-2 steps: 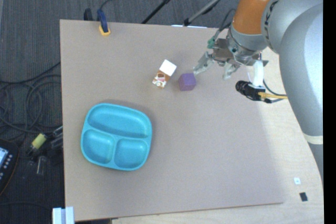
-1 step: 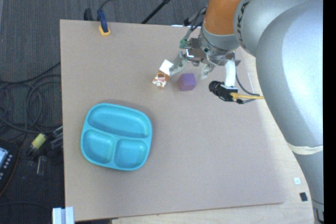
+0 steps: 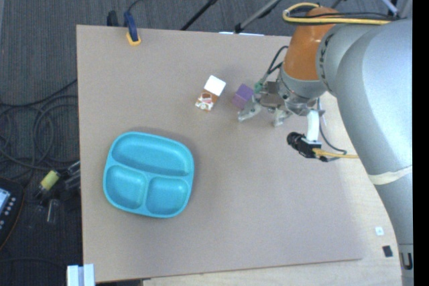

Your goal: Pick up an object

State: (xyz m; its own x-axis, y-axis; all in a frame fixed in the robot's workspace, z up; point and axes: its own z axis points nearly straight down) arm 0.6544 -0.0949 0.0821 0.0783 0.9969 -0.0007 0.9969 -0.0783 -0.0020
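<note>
A tan tabletop (image 3: 268,211) carries a blue three-compartment plate (image 3: 149,173) toward its near left part. Up and to the right of the plate lie a white block (image 3: 215,85) and, touching it on the plate's side, a small brown-and-white piece (image 3: 204,102). Farther right of the plate sits a purple block (image 3: 242,96), just beside the pincer (image 3: 264,113), whose grey fingers (image 3: 248,112) reach the tabletop. The grey arm with its orange band (image 3: 305,53) rises beyond. A blue-and-yellow clamp (image 3: 132,31) grips the tabletop's far edge, above the plate.

The desk (image 3: 268,211) is plain tan. The divided plate (image 3: 149,174) is light blue. One block (image 3: 242,96) is purple, another block (image 3: 214,86) white. The clamp (image 3: 132,30) is blue and yellow.
</note>
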